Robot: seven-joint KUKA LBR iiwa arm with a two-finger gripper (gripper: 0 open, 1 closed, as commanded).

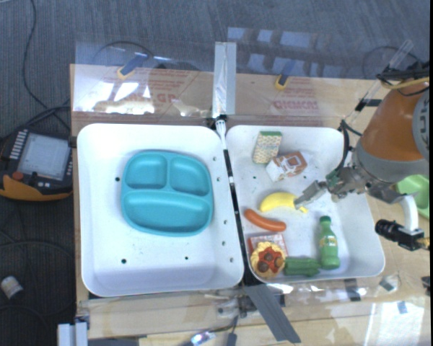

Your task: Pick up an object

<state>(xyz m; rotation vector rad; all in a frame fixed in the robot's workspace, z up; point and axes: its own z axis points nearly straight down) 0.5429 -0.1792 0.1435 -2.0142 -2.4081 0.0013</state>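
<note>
While the arm reaches in from the right: the gripper [308, 195] sits low over the right bin [361, 258], its tip at the right end of the banana [278, 202].

Gripper state: nothing can be seen between its fingers, and whether they are parted or closed I cannot tell from this slanted view.

Likely target: the banana, judged from how closely the gripper tip points at it; it lies near the middle of the right bin, resting on the floor of the bin.

Neighbours: a red sausage [264, 220] lies just below the banana; a green bottle [327, 243] lies toward the bottom right; a pizza slice [268, 257] and a green cucumber [301, 267] sit along the bottom wall; a cracker box [267, 147] and a small red-and-white carton [286, 166] lie near the top.

Why the slant: the arm leans in from the side, probably so the gripper can come at the banana without brushing the carton above it.

Left bin [101, 265]: holds a blue divided plate [167, 192], well apart from the gripper.

Desk [86, 92]: carries both bins side by side.

Task progress: no object is lifted yet, in my judgement.

Risk: the curved banana may roll or slide toward the sausage when pressed.
</note>
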